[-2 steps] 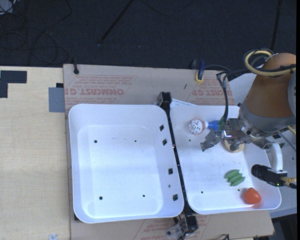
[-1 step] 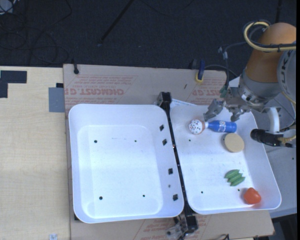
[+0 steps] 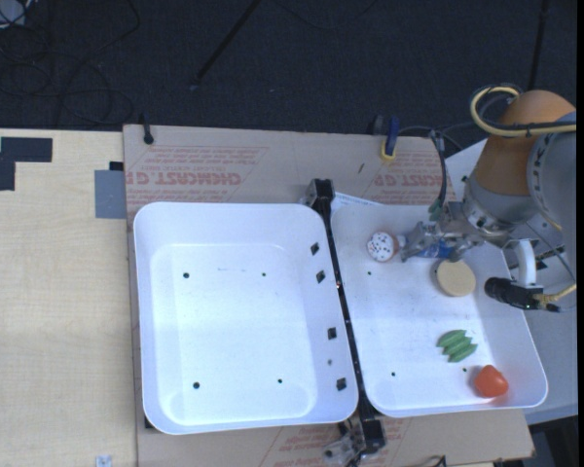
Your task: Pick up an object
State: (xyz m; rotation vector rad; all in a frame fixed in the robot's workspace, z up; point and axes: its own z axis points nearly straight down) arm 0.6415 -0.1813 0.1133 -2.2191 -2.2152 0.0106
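Note:
My gripper [image 3: 416,245] hangs low over the back of the right bin [image 3: 409,377], reaching in from the right. Just left of it lies a white ball with red dots [image 3: 381,246], close to the gripper tip but apart from it. A tan round disc [image 3: 456,278] rests right below the wrist. Toward the bin's front right lie a green pod-shaped piece [image 3: 456,345] and a red-orange fruit-like piece [image 3: 490,381]. Something small and blue [image 3: 446,250] shows under the gripper; I cannot tell whether it is a loose thing.
The left bin [image 3: 151,290] stands beside the right one, with a black divider strip [image 3: 333,300] between them. Both rest on a cardboard sheet [image 3: 224,163]. A pale wooden bench top [image 3: 49,309] spreads to the left.

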